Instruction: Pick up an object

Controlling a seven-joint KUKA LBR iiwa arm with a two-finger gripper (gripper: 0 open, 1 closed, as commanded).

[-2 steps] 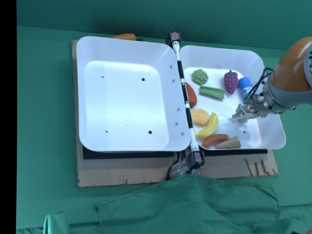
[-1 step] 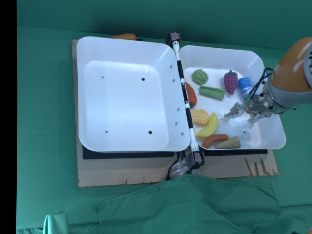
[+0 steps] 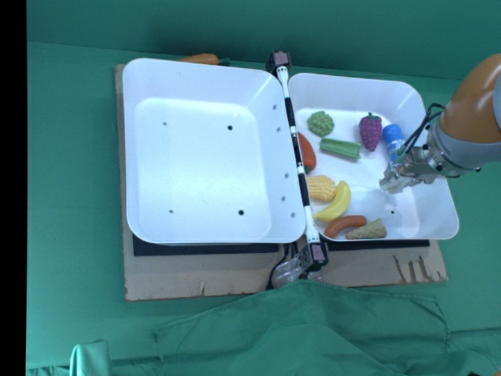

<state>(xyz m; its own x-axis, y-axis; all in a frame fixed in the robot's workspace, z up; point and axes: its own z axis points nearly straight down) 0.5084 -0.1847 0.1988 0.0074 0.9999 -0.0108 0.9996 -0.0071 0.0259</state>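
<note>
The left bin [image 3: 207, 151] sits wide and white, with an orange toy [image 3: 201, 58] lying outside it against its far rim. A black-and-white striped bar [image 3: 296, 151] runs along the seam between the two bins. In the right bin [image 3: 423, 225], just beside that bar, a red-orange pepper [image 3: 307, 153] lies along the left wall, with a corn cob [image 3: 321, 187] below it and a yellow banana [image 3: 337, 202] touching the cob. Nearer the front wall are a sausage [image 3: 344, 225] and a tan wedge [image 3: 368, 229], close together. Toward the back lie a green broccoli-like piece [image 3: 320, 122], a green celery stick [image 3: 340, 148] and a purple grape bunch [image 3: 370, 130]. A blue-and-white bottle [image 3: 392, 140] stands right of the grapes, partly behind the wrist. The gripper [image 3: 391, 183] hangs low over bare bin floor, apart from the celery and banana; whether its fingers are spread or closed cannot be told, and nothing shows between them.
</note>
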